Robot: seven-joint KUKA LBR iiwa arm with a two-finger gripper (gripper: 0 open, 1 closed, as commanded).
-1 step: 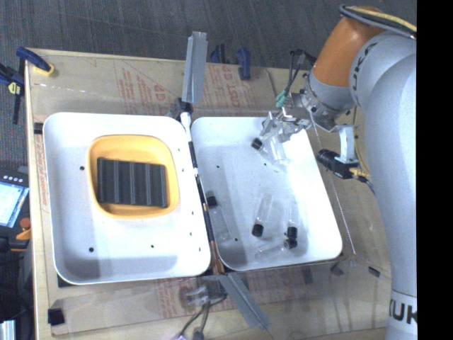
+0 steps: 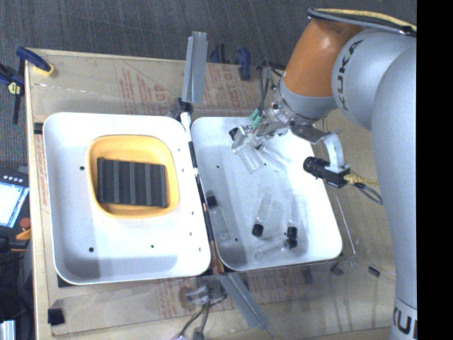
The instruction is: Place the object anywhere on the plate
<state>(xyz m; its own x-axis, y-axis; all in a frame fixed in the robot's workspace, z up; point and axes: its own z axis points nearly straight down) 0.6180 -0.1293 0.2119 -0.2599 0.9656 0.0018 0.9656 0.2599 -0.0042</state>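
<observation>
A yellow plate (image 2: pixel 130 145) lies in the left bin (image 2: pixel 71 246), with a dark ridged rectangular block (image 2: pixel 133 183) on its middle. Several clear tubes with black caps lie in the right bin (image 2: pixel 322 243): one (image 2: pixel 262 217) near the centre, one (image 2: pixel 291 227) to its right, and one (image 2: pixel 272 249) by the front wall. My gripper (image 2: pixel 248 137) hangs low over the far left part of the right bin. A clear tube (image 2: pixel 250 159) lies right under it, and I cannot see whether it is held.
A metal bar (image 2: pixel 195 66) stands up behind the seam between the bins. Blue clamps (image 2: pixel 34 59) grip the bench's far left corner. A black fitting (image 2: pixel 324 168) juts from the arm over the right bin's right side. A small screen (image 2: pixel 10 202) sits at the left edge.
</observation>
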